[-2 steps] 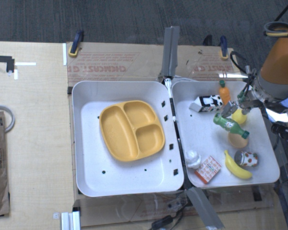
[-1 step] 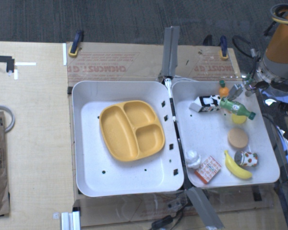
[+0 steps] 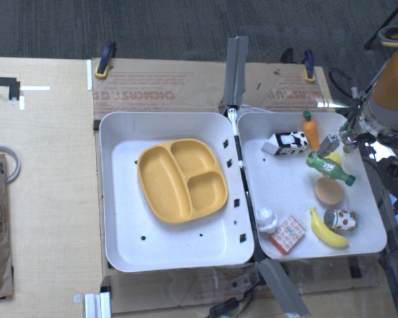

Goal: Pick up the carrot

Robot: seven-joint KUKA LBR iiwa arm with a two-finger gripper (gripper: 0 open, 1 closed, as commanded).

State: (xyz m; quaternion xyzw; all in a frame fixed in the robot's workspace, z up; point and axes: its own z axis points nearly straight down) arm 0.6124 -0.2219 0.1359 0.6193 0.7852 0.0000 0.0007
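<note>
Here the gripper [image 3: 333, 146] hovers near the carrot [image 3: 311, 130] at the right bin's [image 3: 365, 245] far edge, the approach step. Its fingers look spread, pinching nothing. Next it must shift over the carrot, then descend.

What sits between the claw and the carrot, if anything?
Nothing visible does. The claw hangs just right of the carrot, with bare bin floor between. The green bottle lies right below the claw, and the cow-patterned carton is left of the carrot.

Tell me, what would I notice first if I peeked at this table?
Probably the big yellow plate with three sections, lying alone in the left bin. Next, the jumble in the right bin: a small orange carrot at the far side, a green bottle lying on its side, and a banana near the front. The gripper hangs just right of the carrot, above the bottle.
</note>
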